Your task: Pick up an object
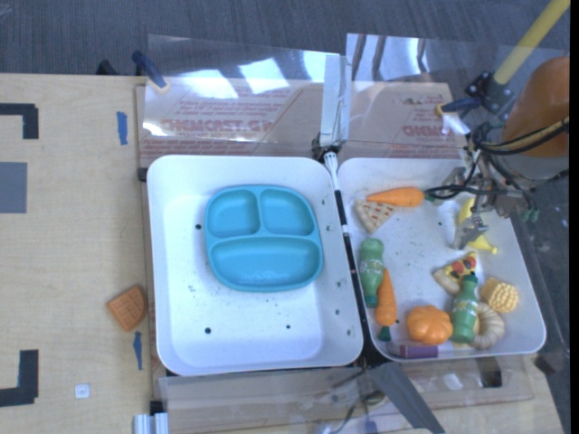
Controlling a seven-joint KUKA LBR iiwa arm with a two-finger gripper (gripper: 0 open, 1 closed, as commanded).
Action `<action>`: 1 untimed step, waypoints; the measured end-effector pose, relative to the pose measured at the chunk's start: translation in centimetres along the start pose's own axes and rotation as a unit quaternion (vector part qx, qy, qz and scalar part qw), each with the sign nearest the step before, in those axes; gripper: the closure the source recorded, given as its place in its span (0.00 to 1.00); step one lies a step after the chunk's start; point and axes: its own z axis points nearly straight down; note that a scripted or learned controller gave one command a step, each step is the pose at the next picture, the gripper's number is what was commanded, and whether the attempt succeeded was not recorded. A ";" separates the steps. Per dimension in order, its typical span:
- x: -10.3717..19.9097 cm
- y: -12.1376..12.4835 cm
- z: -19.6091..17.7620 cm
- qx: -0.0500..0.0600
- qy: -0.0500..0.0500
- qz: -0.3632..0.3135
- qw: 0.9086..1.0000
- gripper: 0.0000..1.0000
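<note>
Fingers: I cannot tell whether they stand wide or narrow; cables and shadow blur them.
My gripper [470,231]: low over the far right part of the right bin [529,333], pointing down, nothing visibly held.
My arm [543,107]: reaching in from the right, orange band above a tangle of black cables.
Nearest object: a small yellow piece [485,243], just beside my gripper on its right; whether we touch, I cannot tell.
Long carrot [396,197]: lying crosswise near the bin's far edge, left of my gripper.
Pizza wedge [374,215]: touching the long carrot, on its near side.
Green bottle [371,265]: lying along the bin's left wall, with a short carrot [386,298] just beside it.
Near-right cluster: an orange pumpkin [428,325], a second green bottle [465,310], a corn cob [500,295] and a topped slice [454,273], packed close together.
Left bin [181,333]: bears a blue divided plate [263,238].
Bench [63,242]: a brown waffle square [127,307] lies on it, left of the left bin.
</note>
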 end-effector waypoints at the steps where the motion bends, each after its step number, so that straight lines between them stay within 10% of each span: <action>1: 1.6 0.2 0.0 -0.001 0.000 0.026 1.000 0.00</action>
